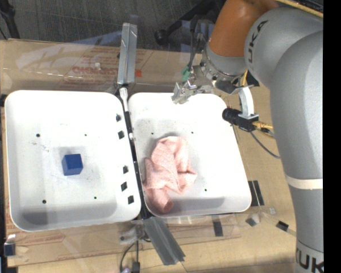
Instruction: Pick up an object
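Note:
A crumpled pink cloth (167, 171) lies in the right bin (221, 175), toward its near left side. A small blue cube (72, 164) sits in the left bin (57, 112), left of its middle. My gripper (183, 91) hangs above the far edge of the right bin, well behind the cloth and apart from it. Nothing shows between its fingertips.
A grey divider bar (127, 50) rises at the back between the two bins. Black clips line the seam between the bins. The big grey arm (290, 95) covers the right side of the bench.

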Robot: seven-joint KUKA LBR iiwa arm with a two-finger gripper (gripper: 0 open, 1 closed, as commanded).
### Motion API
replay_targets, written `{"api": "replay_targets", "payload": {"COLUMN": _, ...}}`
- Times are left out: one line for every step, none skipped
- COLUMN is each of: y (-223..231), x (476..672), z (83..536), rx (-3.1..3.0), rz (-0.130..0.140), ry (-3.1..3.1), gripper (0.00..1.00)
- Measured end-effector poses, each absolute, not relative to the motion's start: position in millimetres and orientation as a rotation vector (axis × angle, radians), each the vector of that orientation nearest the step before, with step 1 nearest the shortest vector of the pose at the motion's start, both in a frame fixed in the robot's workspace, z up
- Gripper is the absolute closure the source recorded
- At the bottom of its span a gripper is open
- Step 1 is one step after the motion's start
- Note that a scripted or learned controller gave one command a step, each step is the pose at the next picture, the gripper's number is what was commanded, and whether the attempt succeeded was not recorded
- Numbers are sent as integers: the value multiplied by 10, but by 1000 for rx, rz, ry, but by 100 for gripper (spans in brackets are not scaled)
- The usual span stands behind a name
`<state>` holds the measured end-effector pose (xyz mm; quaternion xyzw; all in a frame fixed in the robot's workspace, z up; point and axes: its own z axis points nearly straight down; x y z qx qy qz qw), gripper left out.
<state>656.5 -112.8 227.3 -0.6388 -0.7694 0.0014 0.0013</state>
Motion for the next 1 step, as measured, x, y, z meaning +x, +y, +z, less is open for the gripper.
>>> {"api": "replay_targets", "payload": {"y": -1118, "x": 6570, "z": 2378, "rx": -2000, "rz": 6, "ry": -2420, "gripper": 100}}
